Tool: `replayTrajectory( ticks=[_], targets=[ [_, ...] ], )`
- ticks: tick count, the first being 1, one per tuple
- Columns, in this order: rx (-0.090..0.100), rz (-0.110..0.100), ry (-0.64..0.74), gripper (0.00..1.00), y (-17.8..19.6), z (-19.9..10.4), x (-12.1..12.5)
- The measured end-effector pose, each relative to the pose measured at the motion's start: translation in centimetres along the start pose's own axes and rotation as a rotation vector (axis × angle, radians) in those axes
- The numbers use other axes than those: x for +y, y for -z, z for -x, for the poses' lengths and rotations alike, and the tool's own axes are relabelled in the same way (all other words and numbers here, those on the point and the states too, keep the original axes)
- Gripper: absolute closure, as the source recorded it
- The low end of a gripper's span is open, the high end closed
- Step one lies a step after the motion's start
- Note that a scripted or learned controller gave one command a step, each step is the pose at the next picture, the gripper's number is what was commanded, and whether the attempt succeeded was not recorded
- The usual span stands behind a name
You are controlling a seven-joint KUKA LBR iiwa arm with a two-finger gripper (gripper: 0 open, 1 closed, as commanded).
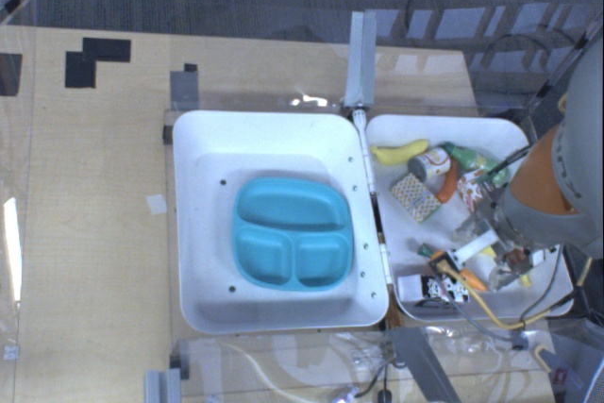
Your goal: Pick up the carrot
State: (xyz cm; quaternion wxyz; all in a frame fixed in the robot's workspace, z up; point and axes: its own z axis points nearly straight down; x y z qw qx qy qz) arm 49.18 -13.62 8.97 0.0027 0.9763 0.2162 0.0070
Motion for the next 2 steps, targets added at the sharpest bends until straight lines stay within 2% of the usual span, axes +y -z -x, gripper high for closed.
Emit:
replayTrajectory(
  ticks=[1, 2],
  targets=[
    [0.005, 0.003, 0.012, 1.0, 1.2, -0.3, 0.1],
    [0.004, -0.023, 0.393, 1.0, 0.0, -0.1, 6.6]
  ],
)
